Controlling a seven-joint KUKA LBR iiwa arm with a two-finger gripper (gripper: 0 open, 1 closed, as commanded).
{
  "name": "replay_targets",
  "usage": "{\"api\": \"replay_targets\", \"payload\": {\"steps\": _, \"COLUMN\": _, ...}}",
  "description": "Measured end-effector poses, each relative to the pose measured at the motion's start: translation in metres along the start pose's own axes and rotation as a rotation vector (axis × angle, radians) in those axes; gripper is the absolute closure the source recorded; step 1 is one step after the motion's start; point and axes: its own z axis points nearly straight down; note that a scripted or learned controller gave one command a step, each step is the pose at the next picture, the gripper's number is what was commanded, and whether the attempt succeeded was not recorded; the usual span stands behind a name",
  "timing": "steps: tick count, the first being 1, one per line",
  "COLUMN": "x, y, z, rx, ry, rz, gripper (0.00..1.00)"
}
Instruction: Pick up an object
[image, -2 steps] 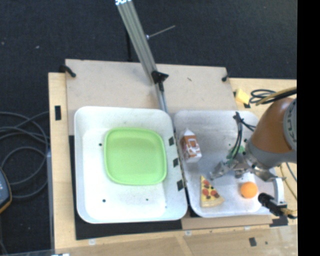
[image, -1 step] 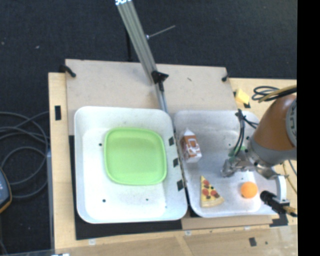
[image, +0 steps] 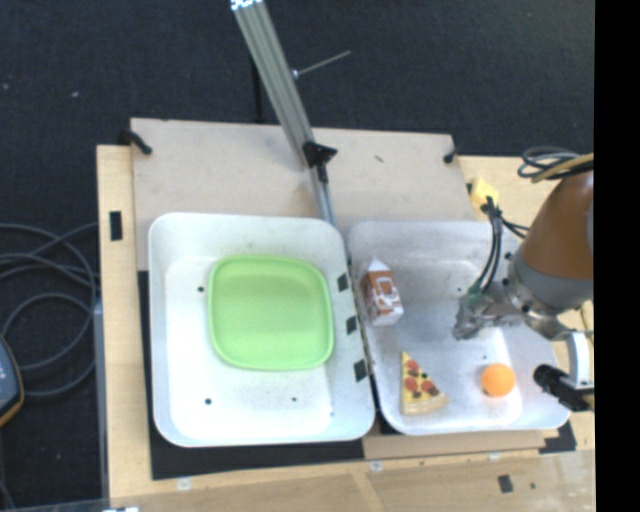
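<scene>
Hovering low in the right bin (image: 440, 245), right of frame: pincer (image: 470, 322), grip state impossible to tell, nothing visibly held. Candidates unlifted: orange ball (image: 497, 380) lower right, pizza slice (image: 420, 384), brown-and-white carton (image: 381, 291). Left bin (image: 180, 330): green plate (image: 270, 312). Pickup judged not yet done.

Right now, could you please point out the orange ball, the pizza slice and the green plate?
orange ball (image: 497, 381), camera view, its middle.
pizza slice (image: 420, 384), camera view, its topping.
green plate (image: 270, 312), camera view, its flat centre.
</scene>
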Motion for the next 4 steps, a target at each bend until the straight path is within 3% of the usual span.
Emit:
{"api": "replay_targets", "payload": {"steps": 2, "x": -0.004, "y": 0.0, "z": -0.085, "rx": 0.0, "ry": 0.0, "rz": 0.0, "gripper": 1.0}}
{"api": "replay_targets", "payload": {"steps": 4, "x": 0.099, "y": 0.005, "z": -0.088, "rx": 0.004, "ry": 0.002, "rz": -0.003, "gripper": 1.0}}
